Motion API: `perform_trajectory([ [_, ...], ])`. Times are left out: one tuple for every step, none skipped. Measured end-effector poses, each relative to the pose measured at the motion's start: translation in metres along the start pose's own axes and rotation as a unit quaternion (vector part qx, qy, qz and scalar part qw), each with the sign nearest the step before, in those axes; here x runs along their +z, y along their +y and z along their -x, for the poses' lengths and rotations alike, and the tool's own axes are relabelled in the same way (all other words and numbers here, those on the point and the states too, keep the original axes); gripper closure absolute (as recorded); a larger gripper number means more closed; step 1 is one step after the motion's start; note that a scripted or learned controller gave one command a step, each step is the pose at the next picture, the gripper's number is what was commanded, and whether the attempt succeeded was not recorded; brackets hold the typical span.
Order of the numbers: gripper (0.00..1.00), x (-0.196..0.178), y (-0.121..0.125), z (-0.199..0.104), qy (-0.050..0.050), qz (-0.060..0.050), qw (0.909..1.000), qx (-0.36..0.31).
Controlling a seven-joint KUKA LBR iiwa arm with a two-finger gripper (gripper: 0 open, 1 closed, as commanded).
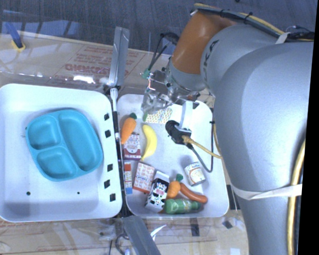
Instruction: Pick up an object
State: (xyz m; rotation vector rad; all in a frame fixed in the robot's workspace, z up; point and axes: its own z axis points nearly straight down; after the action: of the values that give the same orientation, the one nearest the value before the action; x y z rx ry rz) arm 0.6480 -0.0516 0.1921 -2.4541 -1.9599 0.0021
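Lying loose in the right bin [211, 202] toward the worktop's right edge: banana [149, 140], carrot [127, 129], cartons, small can [194, 173], bottle [181, 206]; nothing singled out yet. Hand [153, 104] hangs low over the bin's far corner, near a patterned packet [159, 115], wrist angled down. Whether it is apart or together, cannot tell.

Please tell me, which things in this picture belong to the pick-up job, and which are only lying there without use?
For the job:
tool, low over the right bin's far end
patterned piece just beneath it
banana
carrot
cartons
green bottle
small can

Just lying about:
left bin
blue plate in it
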Motion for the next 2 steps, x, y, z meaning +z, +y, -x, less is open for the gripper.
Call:
perform_trajectory([
  [1.00, 0.001, -0.080, 0.046, 0.000, -0.002, 0.9765, -0.216],
  [1.00, 0.001, -0.058, 0.051, 0.000, 0.000, 0.9886, -0.151],
])
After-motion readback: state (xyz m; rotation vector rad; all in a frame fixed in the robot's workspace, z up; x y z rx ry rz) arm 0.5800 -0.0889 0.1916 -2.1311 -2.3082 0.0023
